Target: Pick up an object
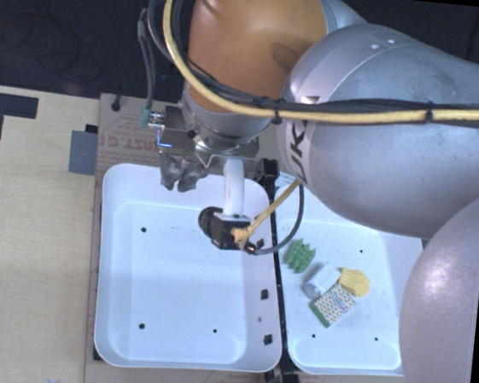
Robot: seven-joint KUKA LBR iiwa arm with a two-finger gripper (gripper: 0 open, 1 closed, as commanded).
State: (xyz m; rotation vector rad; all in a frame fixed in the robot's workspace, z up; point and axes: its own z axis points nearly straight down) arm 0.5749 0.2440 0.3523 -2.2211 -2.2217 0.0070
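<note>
My gripper (178, 176) hangs under the grey wrist, above the far rim of the left bin (115, 301). I see nothing in it. The loose objects all lie in the right bin (376, 352): a green ridged piece (299, 255) near the divider, a small white block (320, 279), a yellow piece (355, 282) beside it, and a green-and-white patterned packet (333, 306) just in front of them. The gripper is well to the left of all of these.
The arm's big grey links (385, 117) cover the back of the right bin and the right side of the view. The bench (20, 230) stretches out left of the bins, with dark markers (82, 151) on it.
</note>
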